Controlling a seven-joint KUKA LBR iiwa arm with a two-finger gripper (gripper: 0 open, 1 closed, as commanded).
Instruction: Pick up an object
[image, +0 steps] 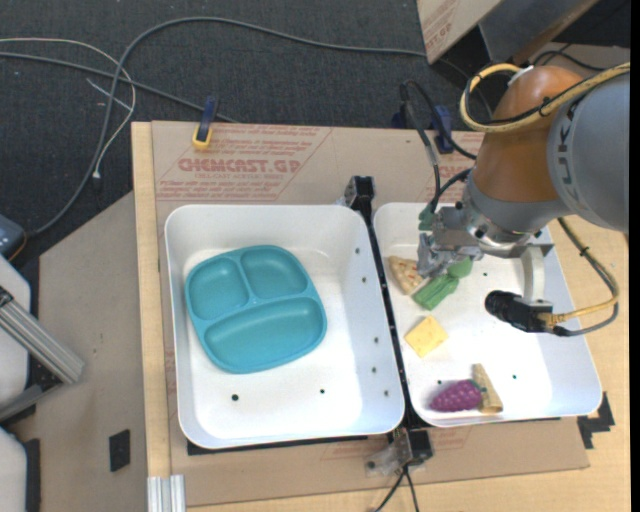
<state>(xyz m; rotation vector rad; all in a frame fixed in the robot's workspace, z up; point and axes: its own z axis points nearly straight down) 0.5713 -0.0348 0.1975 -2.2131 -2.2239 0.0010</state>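
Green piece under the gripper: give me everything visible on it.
The green piece is a small, matte, oblong block, plastic by its look, lying tilted in the right bin. Its upper end sits under the gripper, which hides that end; whether it is gripped I cannot tell. A tan wedge lies against its left side. The yellow block lies apart below.

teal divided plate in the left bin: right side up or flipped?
Right side up. The teal plate lies flat in the left bin with its three compartments and raised dividers facing the camera; nothing sits in them.
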